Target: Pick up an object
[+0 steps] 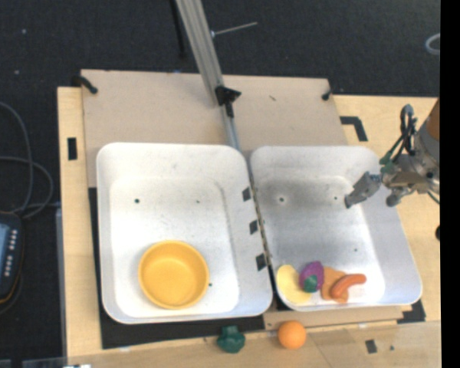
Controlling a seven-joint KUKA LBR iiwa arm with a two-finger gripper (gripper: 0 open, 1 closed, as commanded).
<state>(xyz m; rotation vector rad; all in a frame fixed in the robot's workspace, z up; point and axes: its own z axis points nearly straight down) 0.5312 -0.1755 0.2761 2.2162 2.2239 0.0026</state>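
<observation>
Your gripper [377, 189] hangs spread and empty over the right bin [391, 282]; the toy food [322, 280] huddles well below-left, probably slid into that near corner

The arm [428, 140] is cut off at the right edge; the pincer [377, 190] looks blurred

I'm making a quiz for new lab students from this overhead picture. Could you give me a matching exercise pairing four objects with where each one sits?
Things:
1. round yellow plastic bowl
2. small orange ball
3. purple grape-like toy
4. dark green toy

Places:
A. on the bench, in front of the right bin
B. in the left bin
C. on the bench, in front of the left bin
D. in the right bin

Pairs: 1-B, 2-A, 3-D, 4-C
</observation>
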